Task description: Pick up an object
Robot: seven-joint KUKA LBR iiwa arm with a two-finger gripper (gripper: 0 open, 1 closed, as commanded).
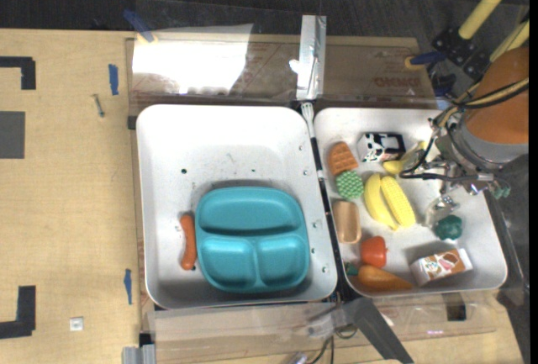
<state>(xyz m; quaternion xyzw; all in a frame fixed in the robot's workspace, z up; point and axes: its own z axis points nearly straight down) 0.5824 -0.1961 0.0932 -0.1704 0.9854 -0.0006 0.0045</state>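
Beside the gripper point(444, 204) lies a curved yellow banana bunch point(388, 200).

My worktop point(67, 211) is a pale wooden board with black tape corners and small blue tape scraps along its left part. Two shallow white bins sit directly on it, side by side and touching along their inner rims. The left bin point(160, 144) is the wider one; the right bin point(492, 266) lies just beside it, under my reach. Behind the bins a sheet of clear plastic point(193, 60) lies flat on the board, glaring with reflected light, and a narrow silvery strip point(312, 55) stands at the back where the two bins meet. At the front edge a grey bar point(378, 337) slants out from under the bins
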